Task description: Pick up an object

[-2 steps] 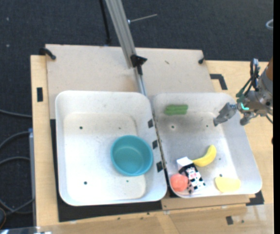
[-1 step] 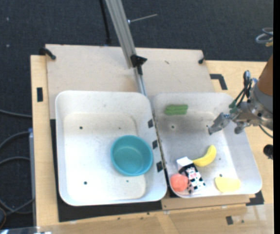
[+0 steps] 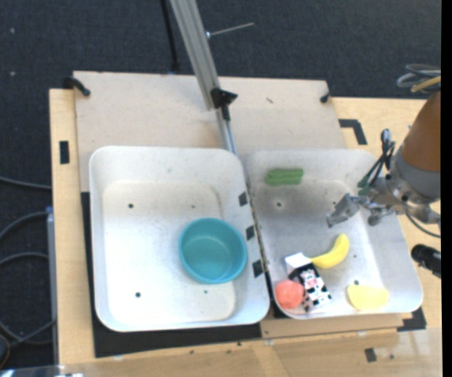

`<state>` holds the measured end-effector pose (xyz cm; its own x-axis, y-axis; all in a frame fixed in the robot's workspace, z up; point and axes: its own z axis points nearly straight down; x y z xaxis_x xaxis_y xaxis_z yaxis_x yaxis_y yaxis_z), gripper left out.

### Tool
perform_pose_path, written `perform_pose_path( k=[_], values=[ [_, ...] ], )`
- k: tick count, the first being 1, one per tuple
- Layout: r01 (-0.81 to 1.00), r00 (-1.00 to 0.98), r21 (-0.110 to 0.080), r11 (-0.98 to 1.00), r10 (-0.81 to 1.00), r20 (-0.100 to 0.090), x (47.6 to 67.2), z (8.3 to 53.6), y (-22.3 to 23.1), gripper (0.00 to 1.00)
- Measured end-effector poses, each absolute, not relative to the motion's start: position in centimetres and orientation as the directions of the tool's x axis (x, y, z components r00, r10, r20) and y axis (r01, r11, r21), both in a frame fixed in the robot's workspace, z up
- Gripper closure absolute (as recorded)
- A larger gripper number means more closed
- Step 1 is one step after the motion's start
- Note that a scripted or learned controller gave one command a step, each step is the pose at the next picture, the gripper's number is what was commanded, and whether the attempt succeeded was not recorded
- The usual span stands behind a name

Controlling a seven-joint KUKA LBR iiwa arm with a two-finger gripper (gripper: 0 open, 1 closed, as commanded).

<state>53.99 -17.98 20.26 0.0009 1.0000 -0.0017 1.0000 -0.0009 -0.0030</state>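
we see the pincer (image 3: pixel 351 208) spread wide and holding nothing at frame right; the banana (image 3: pixel 332 254) lies just below-left, slanting up-right.

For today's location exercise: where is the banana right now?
The banana lies in the right bin, toward its near side, below the gripper, with the black-and-white box just beside it.

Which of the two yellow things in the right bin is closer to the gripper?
The curved banana, just below the gripper. The flatter yellow piece lies farther off, by the bin's front edge.
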Motion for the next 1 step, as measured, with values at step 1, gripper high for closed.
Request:
perform_pose_path(
  k=[1],
  values=[
    [1.000, 0.003, -0.003, -0.003, 1.000, -0.001, 54.08, 15.87, -17.53, 0.00]
  ],
)
